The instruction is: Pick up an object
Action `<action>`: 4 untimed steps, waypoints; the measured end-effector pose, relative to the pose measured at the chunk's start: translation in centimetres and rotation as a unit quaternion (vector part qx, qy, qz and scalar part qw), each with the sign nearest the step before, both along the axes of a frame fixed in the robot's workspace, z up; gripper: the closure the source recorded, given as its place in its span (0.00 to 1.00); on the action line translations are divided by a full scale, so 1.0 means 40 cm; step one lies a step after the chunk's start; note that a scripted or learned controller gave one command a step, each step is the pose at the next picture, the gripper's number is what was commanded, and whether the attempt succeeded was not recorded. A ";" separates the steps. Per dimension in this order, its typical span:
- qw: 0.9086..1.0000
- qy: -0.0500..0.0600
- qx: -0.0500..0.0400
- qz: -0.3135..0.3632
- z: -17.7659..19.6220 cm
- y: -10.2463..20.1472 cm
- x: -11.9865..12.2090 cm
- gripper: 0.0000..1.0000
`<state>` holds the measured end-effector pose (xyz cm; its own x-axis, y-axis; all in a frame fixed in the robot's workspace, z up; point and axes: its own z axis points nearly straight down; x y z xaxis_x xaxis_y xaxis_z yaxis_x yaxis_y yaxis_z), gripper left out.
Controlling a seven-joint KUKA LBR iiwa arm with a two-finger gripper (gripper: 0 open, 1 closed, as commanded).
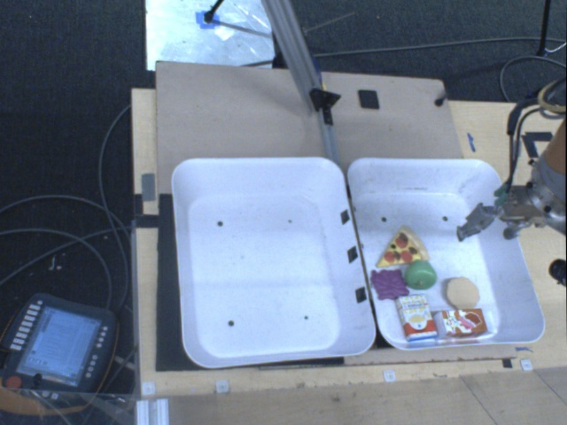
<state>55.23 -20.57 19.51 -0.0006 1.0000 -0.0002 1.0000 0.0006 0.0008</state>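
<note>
A grey pad (pixel 53 339) with a screen lies on the dark floor at the near left, with cables around it.

On the bench sit 2 white bins side by side. The left bin (pixel 199 326) is the bigger one. The right bin (pixel 523 321) holds the toys, all in its near half.

Nearest, at the front wall of the right bin, are 2 small boxes. The carton (pixel 415 317) is red and white and stands just left of the red box (pixel 463 324). They touch or almost touch.

Just behind the red box is a tan bun (pixel 462 292). Left of the bun is a green ball (pixel 421 275). A purple toy (pixel 388 283) lies next to the ball, close to the left wall. Behind these is a pizza slice (pixel 403 249), yellow with red dots, its tip pointing away.

The claw (pixel 478 222) comes in from the right, over the right side of the right bin. It is above the bun and well apart from the pizza slice. It holds nothing. I cannot tell how far open it is.

Farther back, a grey pole (pixel 297 47) slants across a brown board (pixel 239 113).
</note>
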 end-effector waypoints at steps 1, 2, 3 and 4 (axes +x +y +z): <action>1.000 0.003 0.001 0.020 -0.178 0.008 0.063 0.00; 1.000 -0.001 0.001 0.004 -0.122 0.290 0.181 0.00; 1.000 0.000 0.000 -0.001 -0.260 0.292 0.048 0.00; 1.000 -0.004 -0.001 -0.001 -0.227 0.289 0.054 1.00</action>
